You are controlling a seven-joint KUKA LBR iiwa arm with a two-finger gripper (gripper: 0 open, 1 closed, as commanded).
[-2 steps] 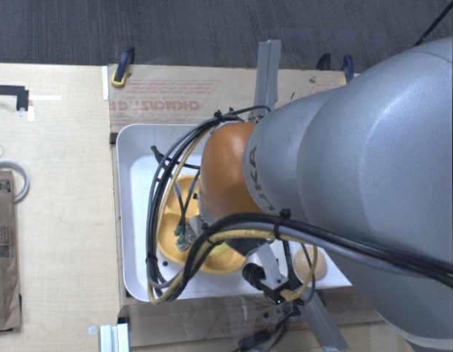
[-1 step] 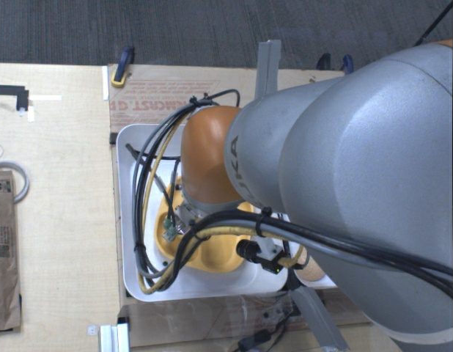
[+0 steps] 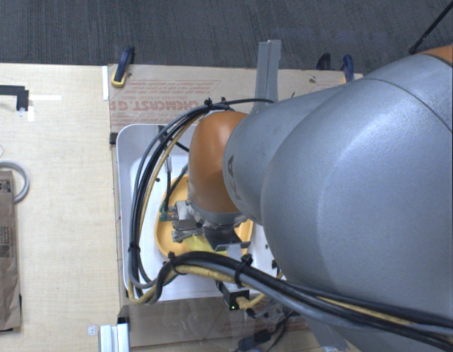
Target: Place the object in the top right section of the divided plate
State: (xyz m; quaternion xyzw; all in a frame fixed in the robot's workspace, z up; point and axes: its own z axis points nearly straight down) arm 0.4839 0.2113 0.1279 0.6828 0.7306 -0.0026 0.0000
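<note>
Reaching in from 3 o'clock, the grey arm (image 3: 344, 196) is covering most of one white bin (image 3: 127, 196), with its orange band (image 3: 212, 160) hanging over a yellow divided plate (image 3: 168, 233). The hand (image 3: 204, 233) is sitting low over the plate; whether it is gripping anything I cannot tell, and the object itself is hidden under the wrist.

Risks, as judged: plate sections are blocked from sight, so a release could be landing in the wrong one; black cables (image 3: 149, 174) are looping toward 9 o'clock and could be snagging the bin rim.

Count: one arm, one plate, one bin showing, one brown packet (image 3: 5, 248) lying on the counter (image 3: 58, 196) at 9 o'clock.
</note>
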